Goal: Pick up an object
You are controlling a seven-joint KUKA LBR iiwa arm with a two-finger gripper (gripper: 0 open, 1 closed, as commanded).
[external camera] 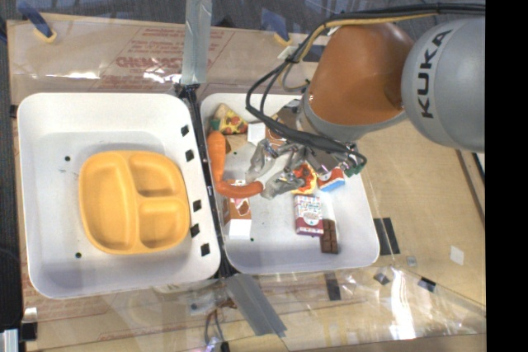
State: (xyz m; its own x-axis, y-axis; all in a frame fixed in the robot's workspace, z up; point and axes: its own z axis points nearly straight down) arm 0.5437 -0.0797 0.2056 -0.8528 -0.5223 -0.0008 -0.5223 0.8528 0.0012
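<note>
End effector (276, 169) was down in the right bin (363, 239), among the clutter at its upper-middle. Couldn't tell whether it was released or clenched: the metal parts were tangled visually with the items under the wrist, and nothing was clearly gripped.

Nearest candidate was the sausage (238, 188), just left of and slightly below the end effector, apparently touching or nearly so. Its long axis ran roughly left-right. The carrot (217, 155) lay further left along the bin's left wall, long axis up-down. The small carton (308, 213) and the chocolate bar (329, 236) sat just below the end effector, both lengthwise up-down.

My read: the coming move hinged on the sausage; a short shift left would be needed to straddle it across its short axis.

Arm came in from the right, orange band (359, 78) above the bin's top edge, wrist pitched steeply down. Left bin (41, 260) held the yellow divided tray (132, 200), well apart.
</note>
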